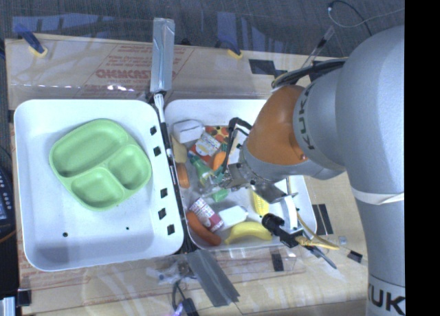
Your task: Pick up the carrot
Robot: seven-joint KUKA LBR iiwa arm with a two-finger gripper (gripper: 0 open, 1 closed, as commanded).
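The right bin [180, 111] holds a heap of toy food. An orange, carrot-like piece [219, 159] lies near the heap's middle, partly covered by other items. A second orange piece [182, 174] lies against the bin's left wall; I cannot tell which of the two is the carrot. My gripper [218, 180] is down in the heap, just below and right of the middle orange piece, with the orange-banded wrist [275, 136] above it. The arm hides the right half of the bin.
The left bin [41, 239] holds a green divided plate [100, 162]. In the right bin lie a yellow banana [249, 231], a reddish-brown sausage [203, 229], a small white and red bottle [205, 211] and a white packet [187, 129]. A divider wall [168, 184] separates the bins.
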